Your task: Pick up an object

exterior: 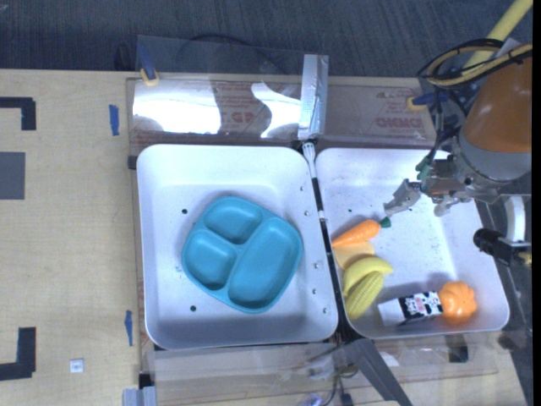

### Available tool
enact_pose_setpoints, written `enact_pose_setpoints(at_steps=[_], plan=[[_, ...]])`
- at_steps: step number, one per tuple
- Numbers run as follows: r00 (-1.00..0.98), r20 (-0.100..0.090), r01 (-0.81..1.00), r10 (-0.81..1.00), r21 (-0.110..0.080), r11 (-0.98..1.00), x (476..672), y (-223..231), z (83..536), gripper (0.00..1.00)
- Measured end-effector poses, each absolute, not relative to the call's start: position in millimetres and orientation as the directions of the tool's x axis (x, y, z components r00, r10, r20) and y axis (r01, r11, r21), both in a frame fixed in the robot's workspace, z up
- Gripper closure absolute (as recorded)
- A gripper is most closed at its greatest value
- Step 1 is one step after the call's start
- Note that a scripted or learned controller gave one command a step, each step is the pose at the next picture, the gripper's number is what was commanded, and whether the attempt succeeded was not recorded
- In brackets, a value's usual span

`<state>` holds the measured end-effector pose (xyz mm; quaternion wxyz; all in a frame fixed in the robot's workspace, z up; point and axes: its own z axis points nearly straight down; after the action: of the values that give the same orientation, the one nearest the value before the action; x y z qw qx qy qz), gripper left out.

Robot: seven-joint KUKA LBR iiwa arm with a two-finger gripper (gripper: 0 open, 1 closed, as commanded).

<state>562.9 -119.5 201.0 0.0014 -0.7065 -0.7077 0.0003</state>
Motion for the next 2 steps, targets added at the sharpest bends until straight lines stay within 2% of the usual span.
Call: enact_pose_setpoints(at_steps=[1,2], plan=[[-0.037,0.002,0.999,0.999,-0.007,0.037,547.2,-90.4,123.4,0.00],[-0.249,-0.001,0.968,0.968,0.006,0.249,481.5,-96.9,87.6,0.00]])
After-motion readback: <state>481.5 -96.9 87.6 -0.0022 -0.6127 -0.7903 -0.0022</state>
